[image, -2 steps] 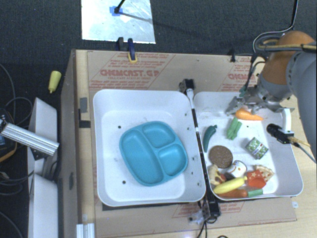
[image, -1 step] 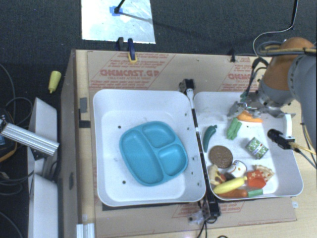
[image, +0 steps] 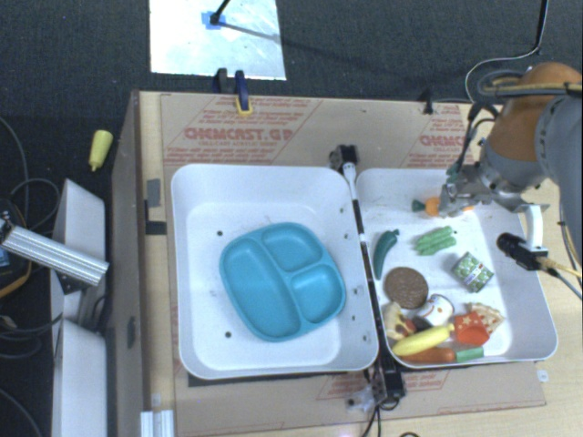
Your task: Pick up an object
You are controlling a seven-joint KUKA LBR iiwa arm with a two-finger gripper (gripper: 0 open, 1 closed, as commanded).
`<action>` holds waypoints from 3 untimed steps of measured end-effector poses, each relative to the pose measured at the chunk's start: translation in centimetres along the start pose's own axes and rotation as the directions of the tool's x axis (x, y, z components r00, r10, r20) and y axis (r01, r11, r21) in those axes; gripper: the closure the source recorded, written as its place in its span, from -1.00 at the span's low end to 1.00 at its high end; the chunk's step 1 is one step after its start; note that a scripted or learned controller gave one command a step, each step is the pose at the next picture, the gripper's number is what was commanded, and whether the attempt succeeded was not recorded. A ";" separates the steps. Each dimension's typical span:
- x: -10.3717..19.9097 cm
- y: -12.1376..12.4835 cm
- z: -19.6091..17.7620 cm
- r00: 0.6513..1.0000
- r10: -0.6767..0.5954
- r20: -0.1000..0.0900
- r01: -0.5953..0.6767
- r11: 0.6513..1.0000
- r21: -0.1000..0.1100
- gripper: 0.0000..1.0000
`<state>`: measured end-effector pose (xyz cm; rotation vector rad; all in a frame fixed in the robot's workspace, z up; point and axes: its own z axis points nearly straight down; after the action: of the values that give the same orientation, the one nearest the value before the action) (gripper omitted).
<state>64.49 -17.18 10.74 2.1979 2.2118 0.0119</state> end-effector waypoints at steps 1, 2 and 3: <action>0.0 0.0 0.0 1.000 -0.001 0.000 0.001 1.000 0.001 -1.00; -1.6 2.4 1.7 1.000 -0.003 -0.016 0.003 0.999 0.032 -1.00; 5.2 1.7 1.6 1.000 0.001 -0.005 -0.001 1.000 0.016 -1.00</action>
<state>66.23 -12.00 9.17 2.2092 2.2216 0.0004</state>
